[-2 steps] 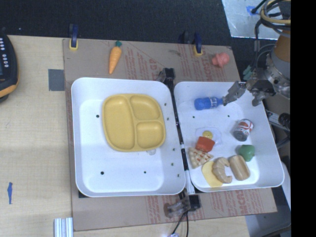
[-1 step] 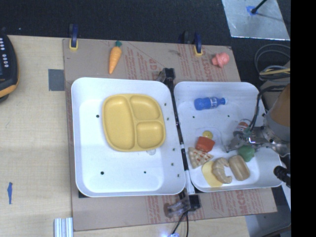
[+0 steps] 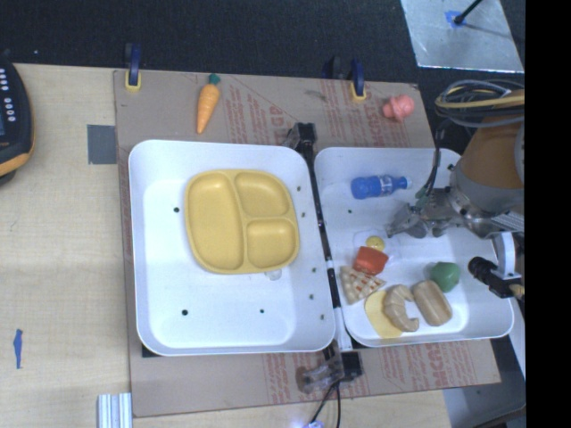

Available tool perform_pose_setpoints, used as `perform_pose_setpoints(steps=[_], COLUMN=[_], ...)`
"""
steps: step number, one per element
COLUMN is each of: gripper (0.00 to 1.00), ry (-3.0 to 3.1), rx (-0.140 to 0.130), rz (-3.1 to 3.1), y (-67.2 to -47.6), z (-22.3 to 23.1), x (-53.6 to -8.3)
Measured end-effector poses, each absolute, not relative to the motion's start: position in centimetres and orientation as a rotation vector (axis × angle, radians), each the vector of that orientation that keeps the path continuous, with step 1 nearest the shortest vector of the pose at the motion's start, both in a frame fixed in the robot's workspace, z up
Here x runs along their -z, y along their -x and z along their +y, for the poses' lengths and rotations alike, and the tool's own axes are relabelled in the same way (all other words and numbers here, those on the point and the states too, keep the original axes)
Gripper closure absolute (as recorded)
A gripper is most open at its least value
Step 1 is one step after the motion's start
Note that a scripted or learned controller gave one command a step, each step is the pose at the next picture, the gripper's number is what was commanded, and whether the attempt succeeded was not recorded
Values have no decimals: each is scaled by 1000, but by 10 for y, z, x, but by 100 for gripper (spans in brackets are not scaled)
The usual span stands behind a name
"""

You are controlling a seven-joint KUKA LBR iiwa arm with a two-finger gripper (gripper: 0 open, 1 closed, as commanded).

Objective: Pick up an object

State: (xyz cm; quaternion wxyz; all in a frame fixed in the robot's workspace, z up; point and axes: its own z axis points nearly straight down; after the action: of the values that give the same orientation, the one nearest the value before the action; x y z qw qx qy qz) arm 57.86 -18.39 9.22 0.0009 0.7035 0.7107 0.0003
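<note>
1. Since there is one camera looking down from above, everything here comes from that one view.
2. The gripper (image 3: 412,223) hangs over the right bin (image 3: 406,163), near the middle of it, and the arm comes in over the bin's right edge.
3. I cannot tell how the gripper is set, because it is dark and small here, and nothing can be seen caught in it.
4. The toys to pick from all lie in the right bin: a blue bottle (image 3: 378,185) near the back edge, a small yellow ball (image 3: 376,242) just beside a red block (image 3: 370,259), a waffle piece (image 3: 359,284) by the left edge, a green ball (image 3: 443,275), and bread pieces (image 3: 417,305) near the front edge.
5. The left bin (image 3: 161,306) holds a yellow divided plate (image 3: 239,218).
6. A toy carrot (image 3: 206,102) and a pink toy (image 3: 399,106) lie outside the bins, past their back edges.
7. I think the job is just starting: the gripper is near the toys, but none is lifted yet.
8. Left to do: go down, grab one toy, and lift it.
</note>
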Motion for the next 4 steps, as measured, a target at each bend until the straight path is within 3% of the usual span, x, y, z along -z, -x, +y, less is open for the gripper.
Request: perform_pose_setpoints(steps=[1,2,3,4], gripper=[100,0,0,0], ry=[-2216,-2215,-2210,-2224], rx=[5,6,1,45], rz=[2228,2229,2234,2244], y=[-576,-576,-619,-651], z=[-187,-187,-125,-105], x=[-103,-102,-92,-92])
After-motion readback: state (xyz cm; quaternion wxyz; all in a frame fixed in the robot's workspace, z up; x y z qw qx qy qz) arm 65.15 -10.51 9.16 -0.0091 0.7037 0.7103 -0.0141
